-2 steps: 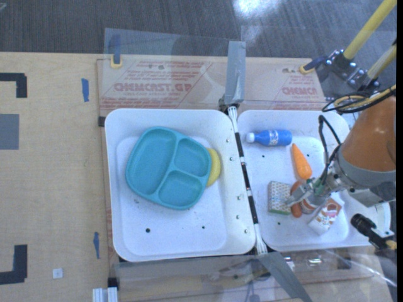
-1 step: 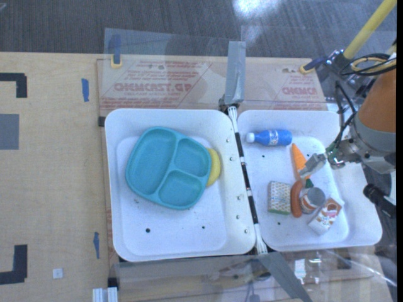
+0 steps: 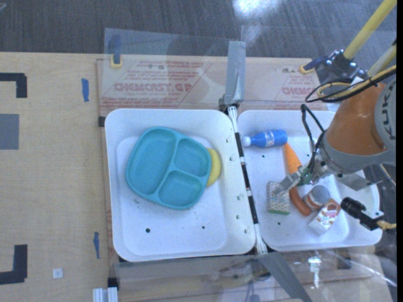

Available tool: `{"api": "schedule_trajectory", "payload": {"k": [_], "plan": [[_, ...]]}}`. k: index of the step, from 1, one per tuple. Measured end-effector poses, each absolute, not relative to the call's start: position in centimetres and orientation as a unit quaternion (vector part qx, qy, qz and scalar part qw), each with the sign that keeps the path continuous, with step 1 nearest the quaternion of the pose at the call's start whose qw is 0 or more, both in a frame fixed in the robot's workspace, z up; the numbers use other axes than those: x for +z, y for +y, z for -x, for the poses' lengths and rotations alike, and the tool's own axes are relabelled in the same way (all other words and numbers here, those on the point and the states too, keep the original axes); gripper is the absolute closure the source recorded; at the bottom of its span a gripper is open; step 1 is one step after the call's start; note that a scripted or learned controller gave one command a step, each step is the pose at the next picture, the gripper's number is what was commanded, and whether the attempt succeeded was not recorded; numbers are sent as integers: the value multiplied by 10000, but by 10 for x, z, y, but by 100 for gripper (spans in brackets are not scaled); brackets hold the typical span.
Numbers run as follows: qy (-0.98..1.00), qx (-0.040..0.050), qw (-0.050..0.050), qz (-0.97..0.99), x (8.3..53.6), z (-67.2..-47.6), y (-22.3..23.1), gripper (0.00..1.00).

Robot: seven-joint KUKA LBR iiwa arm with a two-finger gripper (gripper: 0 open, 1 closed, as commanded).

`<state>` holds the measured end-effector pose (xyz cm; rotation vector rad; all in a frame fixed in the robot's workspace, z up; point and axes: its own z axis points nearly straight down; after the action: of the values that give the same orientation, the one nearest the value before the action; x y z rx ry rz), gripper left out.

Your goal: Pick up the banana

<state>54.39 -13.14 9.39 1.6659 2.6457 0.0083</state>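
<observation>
banana [image 3: 215, 167] under plate, seemingly far from gripper [image 3: 301, 180]

The arm [image 3: 362, 121] is seen entering from the right side of the camera view — a bulky orange and grey body, tilted down toward the left. Black and yellow cables are looped across its upper part. Below the orange band, a grey wrist section is angled down and leftward. The gripper [image 3: 301, 180] is carried at the lower left end of the arm — small, metallic, and pointed downward. Whether the gripper is parted or closed cannot be made out from this angle.
</observation>
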Motion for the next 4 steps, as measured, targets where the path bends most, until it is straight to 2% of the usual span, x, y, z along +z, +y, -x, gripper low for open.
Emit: {"api": "schedule_trajectory", "payload": {"k": [1, 2, 3, 4], "plan": [[8198, 4, 20, -5726, 280, -586, -127, 0], [8400, 2, 5, -5426, 195, -608, -107, 0], [8422, -3, 1, -5392, 100, -667, -105, 0], [8431, -5, 35, -5377, 112, -669, -105, 100]]}}
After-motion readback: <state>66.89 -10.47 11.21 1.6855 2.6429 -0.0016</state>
